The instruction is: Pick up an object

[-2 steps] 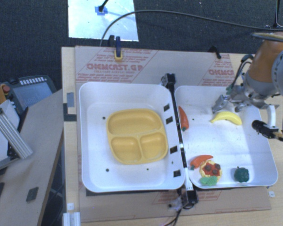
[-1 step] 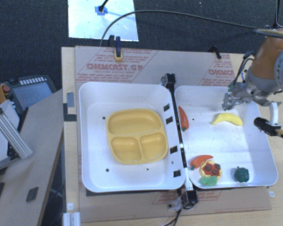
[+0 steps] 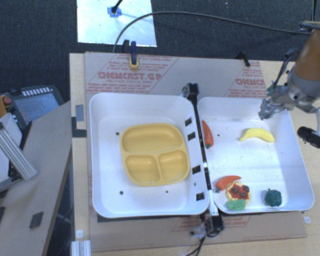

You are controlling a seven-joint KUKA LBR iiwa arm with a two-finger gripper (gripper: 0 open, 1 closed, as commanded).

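The right bin (image 3: 288, 159) holds a yellow banana (image 3: 257, 135) near its back, a red chili pepper (image 3: 207, 133) along its left wall, a second red pepper (image 3: 227, 181) and a small pizza-like toy (image 3: 238, 192) at the front, and a dark green piece (image 3: 273, 197) at the front right. My gripper (image 3: 266, 110) hangs over the back right of this bin, above and slightly right of the banana. Nothing shows between its tips.
The left bin (image 3: 104, 143) carries a yellow three-compartment tray (image 3: 153, 153). A black divider with clips (image 3: 198, 153) runs between the bins. A control pendant (image 3: 34, 104) and an aluminium rail (image 3: 10, 148) lie off the bench to the left.
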